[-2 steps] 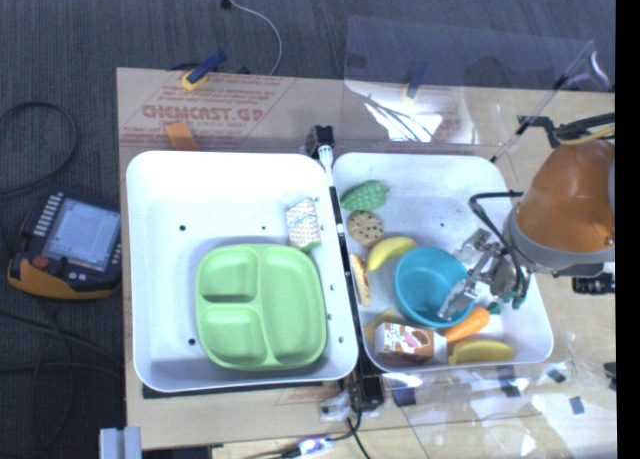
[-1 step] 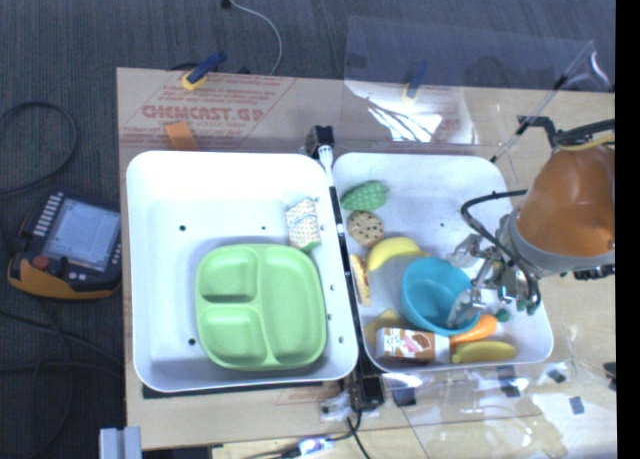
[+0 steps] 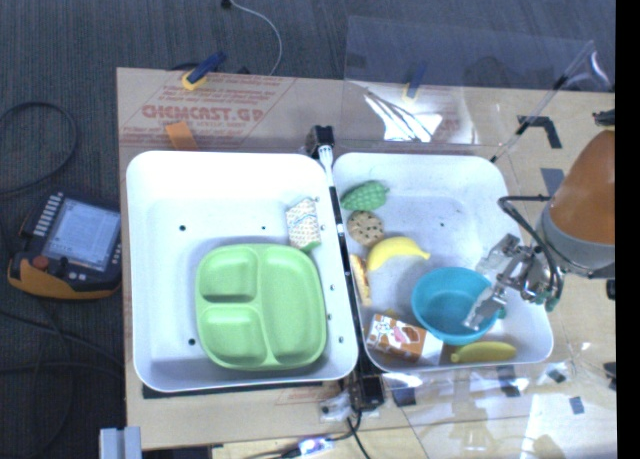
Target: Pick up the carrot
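The carrot (image 3: 358,280) appears as a slim orange piece lying lengthwise against the left wall of the right bin (image 3: 440,169), partly hidden by that wall. My gripper (image 3: 488,305) hangs over the right rim of a blue bowl (image 3: 447,301) in the same bin. It is well to the right of the carrot, with a yellow banana (image 3: 393,251) between them. Nothing shows in the gripper.
The right bin also holds a green fruit (image 3: 365,194), a cookie (image 3: 366,226), a brown carton (image 3: 397,337) and a second banana (image 3: 483,351). The left bin (image 3: 160,197) holds a green divided plate (image 3: 262,305) and a small packet (image 3: 303,222). A handheld pendant (image 3: 68,245) lies left of the bench.
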You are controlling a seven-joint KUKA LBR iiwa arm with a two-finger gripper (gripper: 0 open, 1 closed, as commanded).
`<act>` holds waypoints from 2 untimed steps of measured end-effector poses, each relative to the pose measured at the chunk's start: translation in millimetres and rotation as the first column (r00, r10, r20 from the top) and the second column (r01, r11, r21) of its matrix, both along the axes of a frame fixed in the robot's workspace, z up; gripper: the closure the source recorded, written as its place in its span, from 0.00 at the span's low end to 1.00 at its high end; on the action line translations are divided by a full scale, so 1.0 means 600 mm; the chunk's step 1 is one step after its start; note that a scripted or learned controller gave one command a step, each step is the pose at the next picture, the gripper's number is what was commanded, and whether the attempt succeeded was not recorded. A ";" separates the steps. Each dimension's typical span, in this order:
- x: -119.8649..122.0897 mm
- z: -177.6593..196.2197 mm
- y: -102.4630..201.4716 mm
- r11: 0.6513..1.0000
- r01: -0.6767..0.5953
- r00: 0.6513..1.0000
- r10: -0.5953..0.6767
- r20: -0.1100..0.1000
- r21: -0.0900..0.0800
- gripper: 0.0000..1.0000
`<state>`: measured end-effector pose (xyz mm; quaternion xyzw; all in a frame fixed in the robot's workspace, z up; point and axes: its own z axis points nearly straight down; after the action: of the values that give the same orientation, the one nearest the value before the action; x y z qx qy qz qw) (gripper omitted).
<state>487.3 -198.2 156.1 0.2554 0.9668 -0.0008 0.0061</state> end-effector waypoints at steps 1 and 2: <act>0.001 0.201 -0.009 0.996 0.085 0.996 -0.085 0.005 -0.001 0.00; 0.017 -0.017 -0.039 0.999 -0.037 0.999 0.038 -0.021 0.009 0.00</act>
<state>497.2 -221.8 146.1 0.2372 0.9714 0.0008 -0.0052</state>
